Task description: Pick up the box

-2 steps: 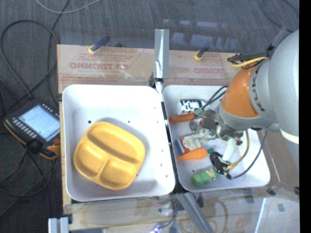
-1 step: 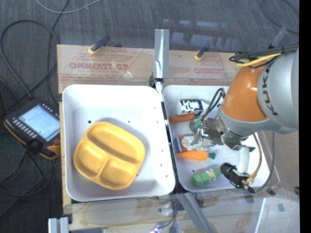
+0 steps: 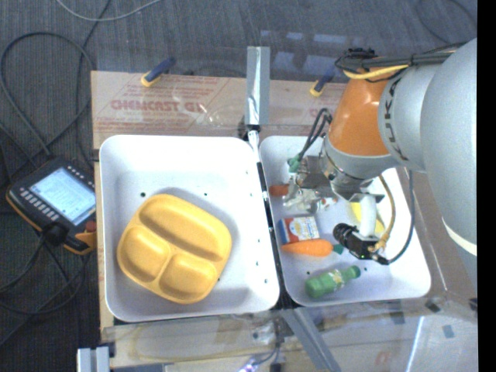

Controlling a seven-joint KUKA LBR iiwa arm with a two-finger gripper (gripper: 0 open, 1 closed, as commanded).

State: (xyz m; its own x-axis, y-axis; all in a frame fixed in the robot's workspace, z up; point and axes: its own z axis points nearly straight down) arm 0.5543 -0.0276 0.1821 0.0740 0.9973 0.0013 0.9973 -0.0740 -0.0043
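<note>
Two white bins stood before you: the left bin (image 3: 116, 169) held a yellow divided tray (image 3: 175, 247); the right bin (image 3: 415, 273) held the box (image 3: 301, 229), a carrot (image 3: 307, 247) and a green bottle (image 3: 332, 280). The gripper (image 3: 304, 196) hovered just above the box.

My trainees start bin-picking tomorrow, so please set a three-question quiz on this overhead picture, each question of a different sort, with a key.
1. True or false: the yellow tray lies in the right bin.
2. What lies nearest below the small box in the picture? A) orange carrot B) green bottle C) yellow tray
3. Fill in: the end effector hangs over the ___ bin.

Key: 1 false; it lies in the left bin. 2 A. 3 right.
</note>
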